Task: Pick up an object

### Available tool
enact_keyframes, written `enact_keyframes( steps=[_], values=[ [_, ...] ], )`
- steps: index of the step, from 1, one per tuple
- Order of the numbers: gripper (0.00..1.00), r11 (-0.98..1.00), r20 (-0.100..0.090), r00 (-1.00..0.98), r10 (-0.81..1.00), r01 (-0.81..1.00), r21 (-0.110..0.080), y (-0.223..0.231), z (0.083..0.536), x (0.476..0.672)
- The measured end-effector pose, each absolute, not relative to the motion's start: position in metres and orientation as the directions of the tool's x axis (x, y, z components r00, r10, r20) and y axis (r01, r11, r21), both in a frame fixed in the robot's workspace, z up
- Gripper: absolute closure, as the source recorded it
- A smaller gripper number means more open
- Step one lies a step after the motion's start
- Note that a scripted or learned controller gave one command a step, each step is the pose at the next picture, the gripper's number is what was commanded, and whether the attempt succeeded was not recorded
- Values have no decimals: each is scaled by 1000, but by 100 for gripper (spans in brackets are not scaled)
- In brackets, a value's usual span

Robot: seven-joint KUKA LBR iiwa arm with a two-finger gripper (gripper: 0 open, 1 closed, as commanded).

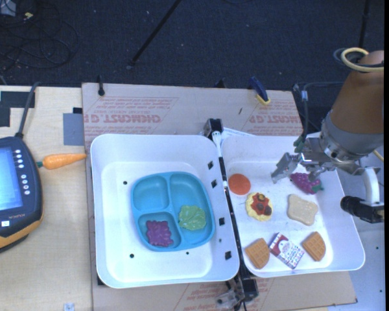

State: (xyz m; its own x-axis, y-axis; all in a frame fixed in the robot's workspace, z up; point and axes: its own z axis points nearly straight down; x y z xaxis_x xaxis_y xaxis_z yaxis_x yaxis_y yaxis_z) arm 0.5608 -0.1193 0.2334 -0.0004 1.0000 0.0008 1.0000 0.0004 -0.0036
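One arm: reaches in from the right, wrist low over the right bin (350, 254).
Gripper (297, 167): fingers spread, holding nothing.
Purple grapes (306, 183): just beside the gripper, in the right bin.

I count 2 white bins (110, 173), w/ 1 blue divided tray (157, 190) in the left one holding 1 purple item (159, 232) & 1 green item (192, 218). Right bin: 1 orange disc (239, 184), 1 mini pizza (260, 207), 1 toast slice (302, 210), 2 waffle pcs (257, 253), 1 red-white packet (286, 250), 1 grape bunch (306, 183). Outside the bins I log 1 carrot (63, 161) & 1 pendant (10, 193).
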Motion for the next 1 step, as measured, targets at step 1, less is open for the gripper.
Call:
enact_keyframes(
  steps=[1],
  values=[
    [0, 2, 4, -2, 1000, 1000, -13, -86, 91, 548]
  ],
)
